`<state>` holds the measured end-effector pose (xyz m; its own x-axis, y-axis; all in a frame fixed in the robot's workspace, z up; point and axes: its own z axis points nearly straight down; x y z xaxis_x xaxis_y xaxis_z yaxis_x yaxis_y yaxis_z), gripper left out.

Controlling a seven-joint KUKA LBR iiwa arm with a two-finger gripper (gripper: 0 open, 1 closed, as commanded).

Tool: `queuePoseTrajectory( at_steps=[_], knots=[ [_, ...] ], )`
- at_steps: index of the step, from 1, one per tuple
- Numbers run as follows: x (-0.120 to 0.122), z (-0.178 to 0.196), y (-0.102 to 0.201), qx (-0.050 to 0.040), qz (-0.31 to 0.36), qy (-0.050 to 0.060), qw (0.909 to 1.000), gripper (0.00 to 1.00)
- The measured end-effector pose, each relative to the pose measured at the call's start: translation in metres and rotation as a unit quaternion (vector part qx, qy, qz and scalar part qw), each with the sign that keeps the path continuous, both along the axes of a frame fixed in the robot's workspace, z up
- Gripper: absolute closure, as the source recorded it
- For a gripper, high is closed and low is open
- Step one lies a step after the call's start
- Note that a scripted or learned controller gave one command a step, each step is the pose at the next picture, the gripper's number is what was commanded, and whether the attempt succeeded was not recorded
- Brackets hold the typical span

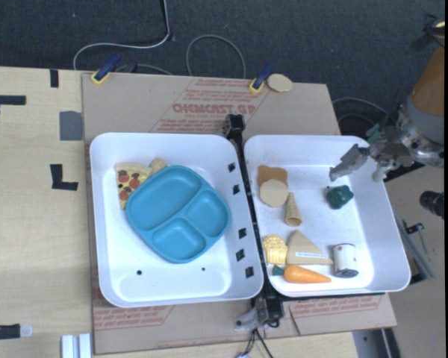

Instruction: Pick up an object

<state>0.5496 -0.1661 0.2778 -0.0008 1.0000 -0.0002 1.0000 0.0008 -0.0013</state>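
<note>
You have 2 white bins side by side on the desk (30, 200), both resting on a cardboard sheet (201, 107). The left bin (104, 200) holds 1 blue divided plate (178, 212) with 3 compartments, its long axis running from upper left to lower right, and 1 toy pizza slice (127, 181) tucked under the plate's upper-left edge.

In the right bin (392, 230) you can count 7 small things. 1 toy carrot (308, 275) lies near the front wall, long axis nearly left-right, tip pointing right. 1 tape roll (345, 259) sits just beside its tip. 1 cheese wedge (305, 247) lies just behind the carrot, with 1 toy corn piece (275, 249) at its left. 1 ice-cream cone (293, 209) points its narrow end toward the front. 1 bread slice (272, 186) lies near the divider. 1 dark green toy (340, 195) sits alone toward the right wall.

The pincer (362, 161) hovers over the right bin's upper-right part, just above the green toy and apart from it. Its 2 fingers are spread wide, with nothing between them. The back strip of that bin and its middle are bare; the front corner is crowded.
</note>
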Motion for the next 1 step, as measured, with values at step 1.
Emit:
queuePoseTrajectory(
  at_steps=[1],
  knots=[
    [0.022, -0.1987, 0.0387, -0.0021, 0.001, -0.003, 1.0, 0.0]
  ],
)
